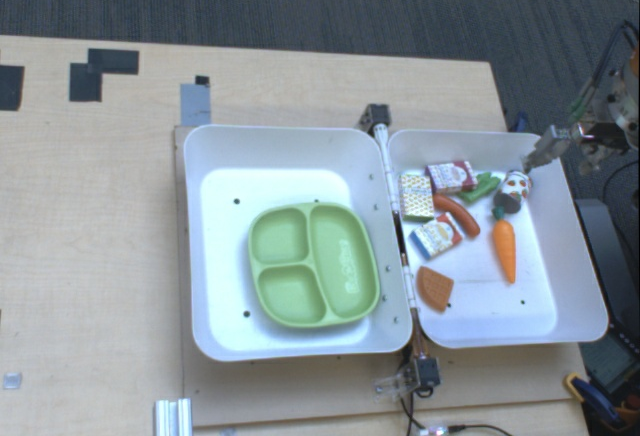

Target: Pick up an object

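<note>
white plastic bins are sitting side by side on the wooden bench (pixel 100 224); taking the right bin (pixel 560 324) as the landmark. the left bin (pixel 215 224), touching its near wall, is holding a green divided plate (pixel 313 264). inside the right bin the toys are bunching toward its upper left: a carrot (pixel 505 249) is lying near the middle w/ clear floor around it, a sausage (pixel 456 213) is resting just left of that, a blue-white box (pixel 436 238) is sitting below the sausage, an orange wedge (pixel 435 289) is lying by the lower left wall, a checked packet (pixel 416 195) and a pink packet (pixel 449 175) are crowding the top left, a green veg (pixel 482 187) is lying beside them, and a small black-and-white toy (pixel 513 187) is sitting near the top edge. the gripper (pixel 548 149) is hanging over the bin's upper right rim, nothing in it; whether it's spread or closed i cannot tell, too small & blurry. no pick started yet imo. risks: dropping straight down from here prob means hitting the rim or closing on bare floor; going for the packed cluster could mean nudging neighbours or pinching two items; the carrot, being tapered, might be slipping out unless grabbed across its thick end.
</note>
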Motion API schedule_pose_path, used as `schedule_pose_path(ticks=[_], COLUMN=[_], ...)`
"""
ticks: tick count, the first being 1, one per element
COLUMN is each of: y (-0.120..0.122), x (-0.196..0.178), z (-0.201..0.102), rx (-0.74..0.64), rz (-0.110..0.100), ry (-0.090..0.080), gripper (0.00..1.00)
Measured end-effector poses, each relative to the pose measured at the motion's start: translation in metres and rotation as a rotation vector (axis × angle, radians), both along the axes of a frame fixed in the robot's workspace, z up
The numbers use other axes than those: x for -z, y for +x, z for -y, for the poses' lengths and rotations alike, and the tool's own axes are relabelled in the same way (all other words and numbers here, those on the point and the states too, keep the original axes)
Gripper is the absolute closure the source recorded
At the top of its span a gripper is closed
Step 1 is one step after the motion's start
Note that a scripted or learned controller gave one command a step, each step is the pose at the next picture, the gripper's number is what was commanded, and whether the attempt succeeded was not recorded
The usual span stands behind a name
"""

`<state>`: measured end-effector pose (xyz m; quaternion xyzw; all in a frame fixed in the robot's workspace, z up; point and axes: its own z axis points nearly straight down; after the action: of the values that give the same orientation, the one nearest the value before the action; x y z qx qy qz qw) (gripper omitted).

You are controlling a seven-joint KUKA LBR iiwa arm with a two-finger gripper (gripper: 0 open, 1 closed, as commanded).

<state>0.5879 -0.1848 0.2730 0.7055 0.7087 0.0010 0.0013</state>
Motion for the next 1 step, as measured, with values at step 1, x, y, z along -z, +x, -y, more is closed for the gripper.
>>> schedule_pose_path(ticks=[1], y=[-0.0747], x=[0.1868], z=[0.0061], rx=[0.003], rz=[0.003], ry=[-0.001], gripper=[0.00])
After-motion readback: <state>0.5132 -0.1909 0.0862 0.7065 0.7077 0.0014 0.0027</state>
